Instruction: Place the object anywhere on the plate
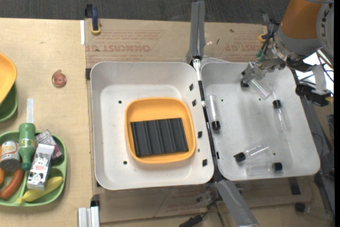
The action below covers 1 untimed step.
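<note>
Nearest us, in the right-hand shallow white bin (303, 162), we see two clear plastic tubes with black caps, one at (252, 153) and another (264, 168) by the front wall. Further back lie a third tube (278, 116) and a fourth (212, 110) against the left wall. In the left white bin (106, 167) sits the square orange plate (159, 106), carrying a dark ribbed slab (159, 135). Farthest back, the two-finger gripper (255, 75) hangs over a fifth tube (261, 87); we cannot tell how it is set. We judge this the picking stage: next, secure that tube, lift it and carry it left to the plate.
</note>
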Available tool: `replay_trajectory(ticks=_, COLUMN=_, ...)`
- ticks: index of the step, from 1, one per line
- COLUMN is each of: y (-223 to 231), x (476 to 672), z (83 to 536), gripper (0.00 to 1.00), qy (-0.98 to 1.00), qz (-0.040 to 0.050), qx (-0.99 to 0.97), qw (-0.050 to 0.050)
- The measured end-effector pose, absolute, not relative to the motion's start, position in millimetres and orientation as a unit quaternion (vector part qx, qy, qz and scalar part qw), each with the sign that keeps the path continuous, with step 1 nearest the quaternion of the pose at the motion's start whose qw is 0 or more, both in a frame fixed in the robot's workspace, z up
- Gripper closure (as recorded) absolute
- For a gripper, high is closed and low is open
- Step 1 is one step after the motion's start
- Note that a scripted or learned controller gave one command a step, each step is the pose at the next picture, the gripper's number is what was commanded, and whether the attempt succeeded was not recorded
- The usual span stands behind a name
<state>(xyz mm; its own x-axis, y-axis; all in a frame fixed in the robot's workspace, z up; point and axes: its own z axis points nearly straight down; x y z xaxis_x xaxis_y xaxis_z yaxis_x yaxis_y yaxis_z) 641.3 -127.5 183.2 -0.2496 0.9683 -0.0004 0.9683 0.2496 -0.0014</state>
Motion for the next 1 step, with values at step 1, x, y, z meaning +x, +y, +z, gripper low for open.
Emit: replay_trajectory(ticks=1, y=-112.9, x=608.6, z=179.3, gripper=1.0, qy=-0.823, qz=0.0006, qx=-0.567, qw=0.001)
